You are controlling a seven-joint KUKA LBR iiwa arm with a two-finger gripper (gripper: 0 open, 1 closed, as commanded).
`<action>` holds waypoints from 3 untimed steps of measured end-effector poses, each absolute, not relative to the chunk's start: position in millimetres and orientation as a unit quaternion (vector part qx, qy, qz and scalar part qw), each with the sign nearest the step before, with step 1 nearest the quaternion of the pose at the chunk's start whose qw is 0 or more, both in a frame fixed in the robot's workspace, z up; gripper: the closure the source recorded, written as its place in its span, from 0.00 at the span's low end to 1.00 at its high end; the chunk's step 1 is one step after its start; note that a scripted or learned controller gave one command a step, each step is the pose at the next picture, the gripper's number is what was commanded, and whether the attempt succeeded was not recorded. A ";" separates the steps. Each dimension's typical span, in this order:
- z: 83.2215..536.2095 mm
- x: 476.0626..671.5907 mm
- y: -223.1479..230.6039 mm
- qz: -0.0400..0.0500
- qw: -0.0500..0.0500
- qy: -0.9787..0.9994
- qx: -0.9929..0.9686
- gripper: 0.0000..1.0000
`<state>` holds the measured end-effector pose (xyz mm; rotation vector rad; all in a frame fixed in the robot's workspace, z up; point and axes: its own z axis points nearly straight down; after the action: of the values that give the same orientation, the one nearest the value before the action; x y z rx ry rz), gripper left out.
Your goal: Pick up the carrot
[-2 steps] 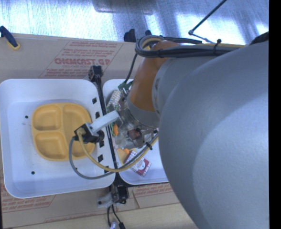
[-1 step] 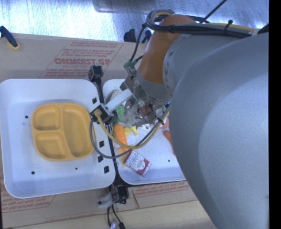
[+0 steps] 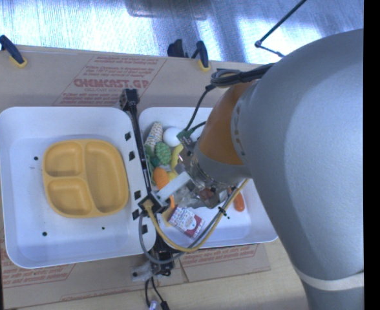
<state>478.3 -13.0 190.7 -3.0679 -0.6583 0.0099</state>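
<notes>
The carrot (image 3: 159,177) is a short orange piece in the right bin (image 3: 258,228), near its left wall. My gripper (image 3: 189,197) hangs low over the middle of that bin, just right of and below the carrot. The grey arm and its orange band cover most of the bin behind it. Nothing can be seen held in the gripper.
Above the carrot lie an ear of corn (image 3: 154,135), a white egg (image 3: 170,135), a green vegetable (image 3: 162,152) and a yellow piece (image 3: 177,154). A red-and-white packet (image 3: 187,222) sits at the front, and a small orange item (image 3: 239,203) lies further right. The left bin (image 3: 15,237) holds a yellow divided plate (image 3: 112,202).
</notes>
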 end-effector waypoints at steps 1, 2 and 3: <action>238.0 476.1 28.1 0.002 0.002 -0.134 -0.991 1.00; 190.8 475.2 -12.6 0.003 0.002 -0.229 -0.973 1.00; 192.1 536.4 -8.7 0.002 0.002 -0.218 -0.976 1.00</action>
<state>536.4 -8.7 192.1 -3.0622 -0.6835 0.0073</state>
